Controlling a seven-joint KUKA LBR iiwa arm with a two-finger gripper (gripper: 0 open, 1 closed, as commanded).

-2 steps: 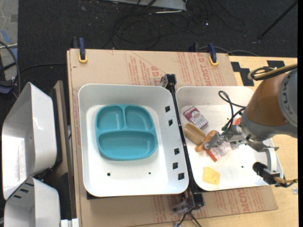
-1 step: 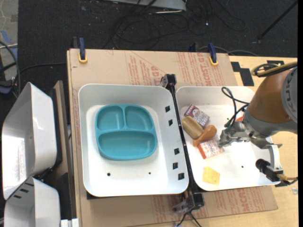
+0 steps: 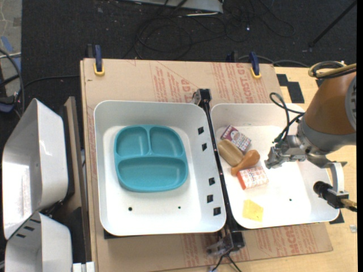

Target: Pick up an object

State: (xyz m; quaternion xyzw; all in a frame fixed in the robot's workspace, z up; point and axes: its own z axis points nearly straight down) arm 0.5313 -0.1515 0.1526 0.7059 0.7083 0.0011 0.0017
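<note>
Your gripper (image 3: pixel 276 157) hovers in the right bin (image 3: pixel 295 208) — the hot dog (image 3: pixel 245 161) lies just left, tilted; finger state I cannot tell.

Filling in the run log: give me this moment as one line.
gripper over right bin, beside hot dog | nothing seen held | red carton, yellow piece lying in bin | teal plate in left bin

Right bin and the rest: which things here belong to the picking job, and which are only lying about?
For the job:
gripper
purple packet
bread roll
orange sausage
red-white box
yellow piece
right bin

Lying about:
blue plate
left bin
clamps
floor cables
</note>
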